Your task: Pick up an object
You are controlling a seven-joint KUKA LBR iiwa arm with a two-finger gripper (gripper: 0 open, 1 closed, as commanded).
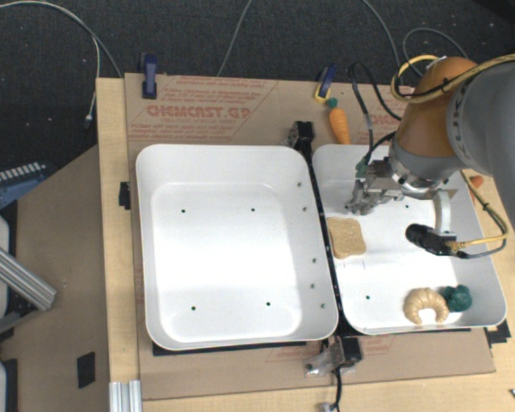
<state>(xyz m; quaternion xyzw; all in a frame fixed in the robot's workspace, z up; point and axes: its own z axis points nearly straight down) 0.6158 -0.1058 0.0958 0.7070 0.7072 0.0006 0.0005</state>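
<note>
Landmark for all positions: bread slice (347, 238), a tan square lying flat on the floor of the right bin (382, 273), close against that bin's left wall.

- Gripper (360, 202): just beyond the bread slice on its far side, a little to the view's right, pointing down into the same bin. No contact with the slice is visible. Cannot tell from this slanted view how wide the gripper stands or whether its tips meet the bin floor. No object can be seen between them.
- Arm (485, 118): reaches in from the view's right of the slice, with the orange band (429, 114) over the bin's far right part.
- Croissant (426, 305): nearer the camera than the slice and to the view's right, well apart from it, by the bin's near rim.
- Green lump (457, 297): touching the croissant on the side away from the slice. Its kind is not clear.
- Carrot (339, 127): beyond the slice, outside the bin, on the brown bench (206, 110).
- Left bin (232, 256): directly to the view's left of the slice, across the shared rims.
</note>
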